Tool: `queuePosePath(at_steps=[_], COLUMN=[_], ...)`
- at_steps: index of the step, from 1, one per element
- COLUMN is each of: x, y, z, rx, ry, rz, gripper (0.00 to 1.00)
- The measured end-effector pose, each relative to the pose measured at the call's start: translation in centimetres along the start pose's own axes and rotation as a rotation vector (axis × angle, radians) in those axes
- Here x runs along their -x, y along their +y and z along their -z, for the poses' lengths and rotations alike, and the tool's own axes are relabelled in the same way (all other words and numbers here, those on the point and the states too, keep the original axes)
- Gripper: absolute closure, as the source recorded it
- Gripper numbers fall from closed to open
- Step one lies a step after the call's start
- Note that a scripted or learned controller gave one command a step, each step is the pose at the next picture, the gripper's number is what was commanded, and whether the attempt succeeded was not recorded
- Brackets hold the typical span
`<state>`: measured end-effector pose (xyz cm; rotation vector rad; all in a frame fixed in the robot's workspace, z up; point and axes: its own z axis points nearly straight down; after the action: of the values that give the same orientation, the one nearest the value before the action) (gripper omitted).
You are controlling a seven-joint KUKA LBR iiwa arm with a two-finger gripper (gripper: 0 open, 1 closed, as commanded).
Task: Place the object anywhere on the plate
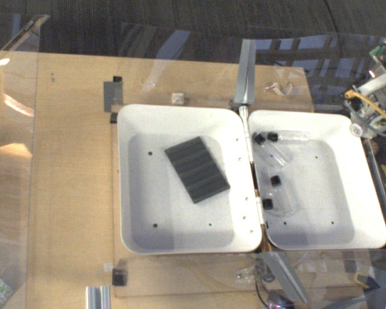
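"Camera view, upper right corner: is that the arm?"

"Its end, yes. The gripper (370,108) pokes in from the right edge of the frame, with yellow cable (365,96) looped around pale fittings. It sits at the top right corner of the right bin (375,198), by the rim and well apart from anything inside."

"Spread or pressed together?"

"I cannot tell. The assembly is cut by the frame edge and tangled with cable. Nothing shows in its grasp."

"Where are the objects?"

"In the right bin, along its left side. They are clear tubes with black caps. One tube (291,135) lies flat near the top wall, with two black caps (258,136) just beside its left end. A second tube (278,154) lies at a slant below it. Lower down sit a cap (276,180) and another capped tube (282,201), close to the left wall."

"And the plate?"

"The plate (197,169) is a dark grey ribbed slab lying flat in the middle of the left bin (125,192), turned at a slant to the walls. It touches none of them and nothing lies on it."

"Around the bins?"

"A wooden bench (71,172), with a grey post (246,69) running up from the seam between the bins, and a small black block (118,81) off the left bin's upper left corner."
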<state>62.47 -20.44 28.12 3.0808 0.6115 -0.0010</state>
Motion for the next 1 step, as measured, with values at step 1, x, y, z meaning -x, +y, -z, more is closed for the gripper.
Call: queuePosePath(at_steps=[1], x=[0.13], y=[-0.08], z=[3.78], rx=[0.001], ry=[0.001], rz=[-0.182], gripper=[1.00])
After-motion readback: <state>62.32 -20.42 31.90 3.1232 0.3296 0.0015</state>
